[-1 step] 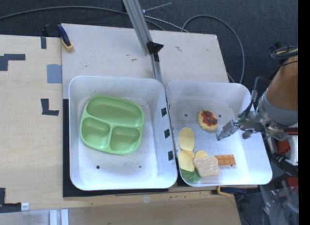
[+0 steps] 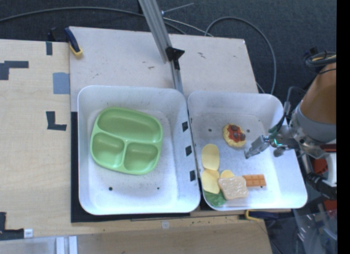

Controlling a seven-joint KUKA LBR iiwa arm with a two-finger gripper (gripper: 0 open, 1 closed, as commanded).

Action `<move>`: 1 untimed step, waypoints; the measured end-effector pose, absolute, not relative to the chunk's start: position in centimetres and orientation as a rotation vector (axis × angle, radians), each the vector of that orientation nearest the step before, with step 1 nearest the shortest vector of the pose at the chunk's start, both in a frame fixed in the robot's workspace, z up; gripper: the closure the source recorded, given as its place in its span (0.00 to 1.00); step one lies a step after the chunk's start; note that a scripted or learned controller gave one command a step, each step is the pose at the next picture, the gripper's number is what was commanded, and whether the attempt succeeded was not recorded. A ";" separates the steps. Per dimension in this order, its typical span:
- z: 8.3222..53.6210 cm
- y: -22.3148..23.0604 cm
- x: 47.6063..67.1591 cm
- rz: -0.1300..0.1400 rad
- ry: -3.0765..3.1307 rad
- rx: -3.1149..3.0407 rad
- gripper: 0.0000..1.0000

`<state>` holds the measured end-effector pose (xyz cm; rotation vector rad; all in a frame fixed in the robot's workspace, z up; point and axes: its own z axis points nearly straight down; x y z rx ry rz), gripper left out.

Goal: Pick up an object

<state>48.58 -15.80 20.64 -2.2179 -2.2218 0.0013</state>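
1. Your gripper point(image 2: 255, 150) hangs over the right bin point(image 2: 257, 105), right of centre; you cannot tell how it is set.
2. The pizza toy point(image 2: 234, 135) lies just left of it, apart.
3. A green plate point(image 2: 127, 140) sits in the left bin point(image 2: 87, 154).

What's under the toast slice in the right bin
The toast slice lies over a green piece at the right bin's front edge, beside yellow pieces. How far the green extends beneath is hidden.
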 end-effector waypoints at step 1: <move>16.2 -15.3 48.5 0.006 -2.219 -2.216 0.00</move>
